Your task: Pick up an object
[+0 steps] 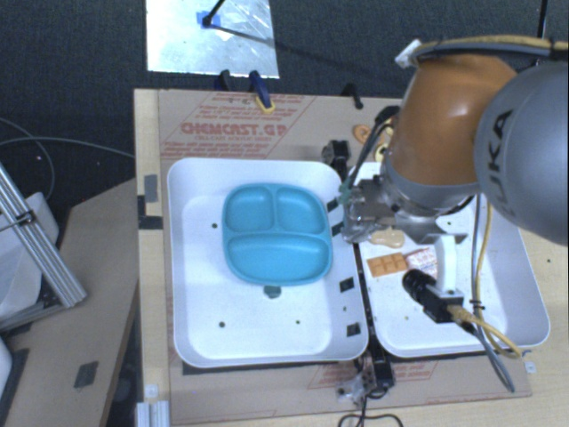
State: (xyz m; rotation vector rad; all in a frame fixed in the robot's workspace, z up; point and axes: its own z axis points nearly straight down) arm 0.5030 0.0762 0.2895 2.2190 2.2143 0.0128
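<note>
Because the gripper [359, 213] hangs low over the place where the two bins meet, with the big orange and grey wrist above it, its working end is mostly covered. It cannot be told how wide it stands or whether it has anything in it. Things that could be picked lie on both sides. In the right bin [524, 301], just beside the gripper, there is a pale beige piece [388, 237]. Near it, toward the front, an orange piece with a square pattern [386, 265] lies close against a white and red packet [421, 259]. In the left bin [204, 327] lies a blue divided plate [276, 234], its right edge near the gripper, and a small dark piece [272, 291] sits at its front edge. The main risk, as it seems, is the position. The gripper is so close to the rims between the bins that a descent here could strike a rim, or close on nothing. The beige and orange pieces look flat and low, so a grasp could slide over them or push them aside. The plate is wide and shallow and could probably be taken only at its edge, where it may tip and slip out.
</note>
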